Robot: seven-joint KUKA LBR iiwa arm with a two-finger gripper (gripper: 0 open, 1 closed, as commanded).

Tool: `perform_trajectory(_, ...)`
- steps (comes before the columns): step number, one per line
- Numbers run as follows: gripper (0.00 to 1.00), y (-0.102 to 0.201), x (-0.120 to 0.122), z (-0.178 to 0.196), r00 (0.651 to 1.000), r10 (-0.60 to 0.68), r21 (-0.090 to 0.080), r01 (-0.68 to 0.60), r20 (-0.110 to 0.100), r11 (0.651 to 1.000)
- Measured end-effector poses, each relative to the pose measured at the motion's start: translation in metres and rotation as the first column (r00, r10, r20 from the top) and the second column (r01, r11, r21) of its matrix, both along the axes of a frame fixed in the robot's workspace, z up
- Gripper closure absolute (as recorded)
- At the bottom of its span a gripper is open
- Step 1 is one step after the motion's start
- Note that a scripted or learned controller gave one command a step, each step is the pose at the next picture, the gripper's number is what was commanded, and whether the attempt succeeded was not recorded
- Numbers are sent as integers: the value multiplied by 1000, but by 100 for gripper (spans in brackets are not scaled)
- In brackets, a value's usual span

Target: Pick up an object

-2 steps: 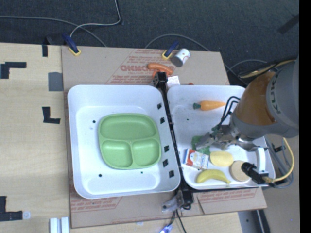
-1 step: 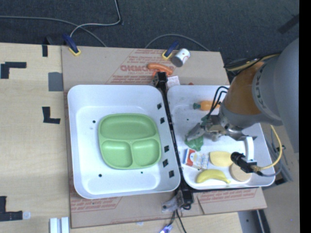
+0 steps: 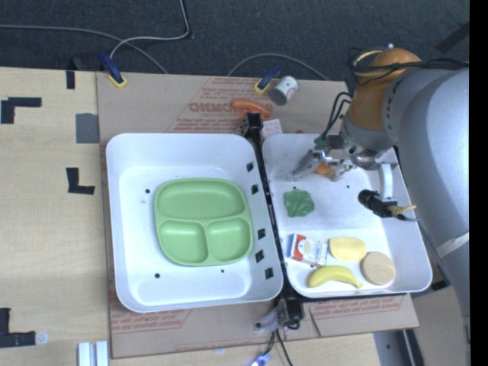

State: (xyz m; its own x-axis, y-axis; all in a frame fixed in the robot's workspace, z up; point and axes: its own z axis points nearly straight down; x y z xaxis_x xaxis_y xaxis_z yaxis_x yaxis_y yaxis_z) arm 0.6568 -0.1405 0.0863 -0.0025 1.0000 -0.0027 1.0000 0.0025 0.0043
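Pincer point(image 3: 320, 162) over right bin point(image 3: 404, 227)

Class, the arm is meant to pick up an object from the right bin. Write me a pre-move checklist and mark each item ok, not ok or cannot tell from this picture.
1. Gripper is over the right bin: ok, it sits near the far end.
2. An object is between its fingers: cannot tell; something orange shows under it, but the grip is unclear.
3. Green leafy piece lies free of its neighbours: ok.
4. Banana has room for fingers: not ok, it lies against the yellow piece and the round tan piece.
5. Green divided plate is out of the way in the left bin: ok.
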Motion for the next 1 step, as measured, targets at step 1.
perform_trajectory(1, 0, -18, 12, 55, 1000, -1, 1, 1, -4, 1000)
